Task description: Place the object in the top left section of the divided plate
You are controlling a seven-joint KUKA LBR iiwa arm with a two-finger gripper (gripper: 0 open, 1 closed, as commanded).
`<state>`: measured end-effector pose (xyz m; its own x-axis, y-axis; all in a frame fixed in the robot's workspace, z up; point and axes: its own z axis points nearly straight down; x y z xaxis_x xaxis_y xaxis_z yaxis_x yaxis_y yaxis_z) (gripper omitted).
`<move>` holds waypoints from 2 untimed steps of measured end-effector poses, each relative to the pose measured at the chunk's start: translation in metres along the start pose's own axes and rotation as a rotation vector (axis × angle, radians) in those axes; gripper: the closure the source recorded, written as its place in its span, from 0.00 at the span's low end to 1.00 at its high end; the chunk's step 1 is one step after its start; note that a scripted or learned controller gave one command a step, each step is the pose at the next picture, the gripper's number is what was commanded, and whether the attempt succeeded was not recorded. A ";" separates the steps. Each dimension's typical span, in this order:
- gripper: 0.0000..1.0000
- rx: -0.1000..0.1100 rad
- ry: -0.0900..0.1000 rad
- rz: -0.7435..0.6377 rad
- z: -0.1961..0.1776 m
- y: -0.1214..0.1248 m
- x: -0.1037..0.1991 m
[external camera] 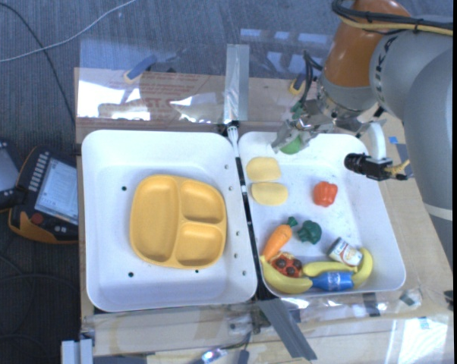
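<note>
The yellow divided plate (178,220) lies in the left white bin (107,279), with one large section on its left and two smaller ones on its right. My gripper (292,139) hangs over the far edge of the right bin (380,226), just above its back wall. A small green object (291,147) shows between the fingertips, lifted off the bin floor, and the gripper is shut on it. The plate's sections hold nothing.
The right bin holds two pale yellow pieces (263,168), a red pepper (325,194), a carrot (277,241), broccoli (309,232), a banana (289,280), a small can (344,252) and a blue bottle (335,281). A teach pendant (50,196) lies left of the bench.
</note>
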<state>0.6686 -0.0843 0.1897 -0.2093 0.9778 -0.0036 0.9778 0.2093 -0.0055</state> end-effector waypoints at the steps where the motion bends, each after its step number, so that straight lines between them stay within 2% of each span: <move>1: 1.00 -0.001 0.005 -0.228 0.008 -0.018 0.055; 2: 1.00 -0.001 0.006 -0.189 0.008 -0.049 0.118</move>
<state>0.5961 0.0207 0.1811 -0.3889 0.9213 0.0035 0.9213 0.3889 -0.0049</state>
